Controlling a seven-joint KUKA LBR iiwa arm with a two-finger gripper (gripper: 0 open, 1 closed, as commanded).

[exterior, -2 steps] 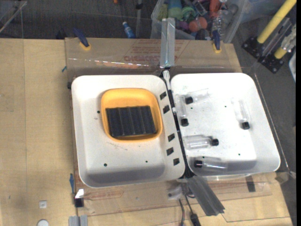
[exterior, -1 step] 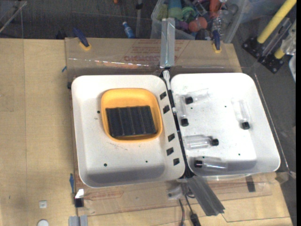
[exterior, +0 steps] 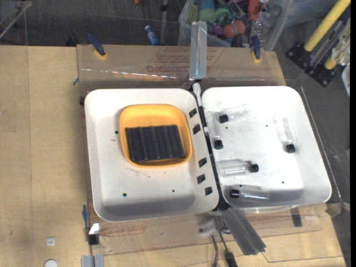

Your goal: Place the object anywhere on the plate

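— What lies closest to you?

— A grey metal bracket [exterior: 245, 233] and some cables [exterior: 220, 253], just before the front edge of the bench. Behind them are two white bins, side by side and touching along the middle.

— Where are the things of the task?

— In the right bin [exterior: 261, 143] I count five clear vials with black caps. One vial [exterior: 247, 193] lies along the front wall, a second [exterior: 238, 167] just behind it, and a third [exterior: 217, 144] against the middle wall. A fourth [exterior: 231, 114] is near the far left corner, and a fifth [exterior: 287, 131] is well apart, toward the right wall. The middle of this bin's floor is open.

— And the plate?

— One orange plate [exterior: 128, 117] sits in the left bin [exterior: 103, 154], nearer to its far wall. One dark ribbed slab [exterior: 154, 142] covers most of the plate. There is bare floor all around it.

— Your gripper?

— I cannot tell its state.

— And farthest?

— Two blue clamps [exterior: 99, 49] [exterior: 255, 50] on the cardboard [exterior: 139, 63], then one clear box of coloured toys [exterior: 236, 7].
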